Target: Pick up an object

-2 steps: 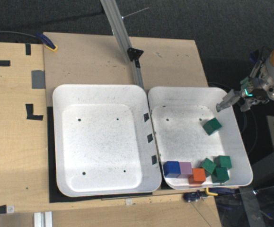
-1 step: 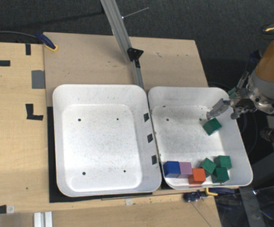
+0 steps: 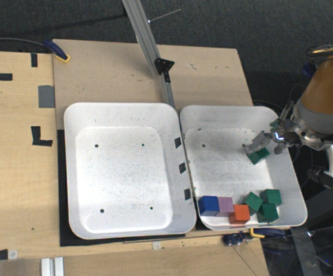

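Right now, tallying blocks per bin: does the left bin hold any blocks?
No. The blocks all lie in the right bin; the left bin shows bare white floor.

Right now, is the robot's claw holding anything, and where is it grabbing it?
It looks like the gripper holds a green block by its top, above the right bin, though that's hard to confirm.

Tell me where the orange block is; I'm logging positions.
The orange block sits in the right bin, at its near edge, between the purple block and a green block.

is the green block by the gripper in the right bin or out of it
In: the green block lies inside the right bin, at the gripper.
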Robot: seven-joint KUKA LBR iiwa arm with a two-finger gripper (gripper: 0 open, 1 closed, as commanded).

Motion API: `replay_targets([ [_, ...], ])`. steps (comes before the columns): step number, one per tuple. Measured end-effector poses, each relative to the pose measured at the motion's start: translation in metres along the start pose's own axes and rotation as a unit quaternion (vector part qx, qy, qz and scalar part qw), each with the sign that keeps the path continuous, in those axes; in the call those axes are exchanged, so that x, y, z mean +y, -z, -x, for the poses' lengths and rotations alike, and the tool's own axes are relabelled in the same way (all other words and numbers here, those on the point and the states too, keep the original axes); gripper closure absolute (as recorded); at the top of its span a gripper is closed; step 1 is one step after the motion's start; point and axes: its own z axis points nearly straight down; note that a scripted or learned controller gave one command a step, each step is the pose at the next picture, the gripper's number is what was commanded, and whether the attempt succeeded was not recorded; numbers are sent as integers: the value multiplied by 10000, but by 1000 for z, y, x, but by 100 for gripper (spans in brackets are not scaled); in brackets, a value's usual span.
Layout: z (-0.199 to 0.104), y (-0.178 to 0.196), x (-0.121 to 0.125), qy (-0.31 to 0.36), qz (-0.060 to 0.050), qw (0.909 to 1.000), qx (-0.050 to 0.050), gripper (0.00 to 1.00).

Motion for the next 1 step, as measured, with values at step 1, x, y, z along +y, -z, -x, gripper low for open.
replay_targets([
  [1, -3, -50, 8, 8, -1, 10000, 3, 0],
])
